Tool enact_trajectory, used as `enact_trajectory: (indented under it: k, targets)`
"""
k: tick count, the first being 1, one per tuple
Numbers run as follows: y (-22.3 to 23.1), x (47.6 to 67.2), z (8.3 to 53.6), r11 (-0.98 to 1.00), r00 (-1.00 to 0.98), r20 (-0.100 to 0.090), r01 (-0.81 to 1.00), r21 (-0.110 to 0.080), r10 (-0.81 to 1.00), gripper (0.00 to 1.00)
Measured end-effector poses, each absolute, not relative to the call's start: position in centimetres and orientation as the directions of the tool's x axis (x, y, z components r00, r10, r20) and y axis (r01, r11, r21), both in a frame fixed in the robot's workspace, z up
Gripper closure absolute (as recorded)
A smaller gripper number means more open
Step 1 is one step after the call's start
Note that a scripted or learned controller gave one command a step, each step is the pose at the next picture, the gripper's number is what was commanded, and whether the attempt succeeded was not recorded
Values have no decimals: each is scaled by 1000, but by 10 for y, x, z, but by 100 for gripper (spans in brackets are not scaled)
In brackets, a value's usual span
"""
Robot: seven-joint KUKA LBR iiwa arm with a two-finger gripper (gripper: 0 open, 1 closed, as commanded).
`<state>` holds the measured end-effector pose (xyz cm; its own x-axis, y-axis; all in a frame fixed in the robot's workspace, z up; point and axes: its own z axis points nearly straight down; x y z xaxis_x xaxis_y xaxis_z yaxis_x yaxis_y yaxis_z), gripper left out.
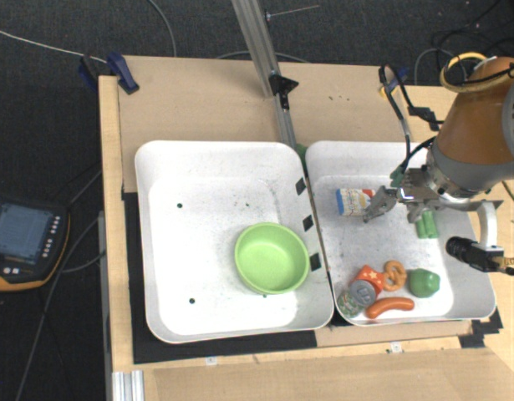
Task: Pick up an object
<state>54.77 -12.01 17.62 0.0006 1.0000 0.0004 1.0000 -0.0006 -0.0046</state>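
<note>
The arm (pixel 478 98) rises closest to the lens, over the right bin (pixel 357 161). In the left bin (pixel 206 174) sits a green bowl (pixel 272 258). The gripper (pixel 375 210), fingers spread, hovers beside a small bottle (pixel 353 200) in the right bin; toy foods (pixel 390 289) crowd that bin's near edge.

Bins (pixel 160 224): white, black-speckled. Bowl (pixel 272 258): lime green. Small bottle (pixel 354 200): white with blue-and-orange label. Sausage (pixel 389 307): orange-red. Round fruit (pixel 423 283): green. Pretzel (pixel 394 274): tan-orange.
</note>
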Motion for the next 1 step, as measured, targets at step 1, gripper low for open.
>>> enact_trajectory:
  k: [1]
  targets:
    - [-122,539,117,0,0,1,1000,-5,1000,0]
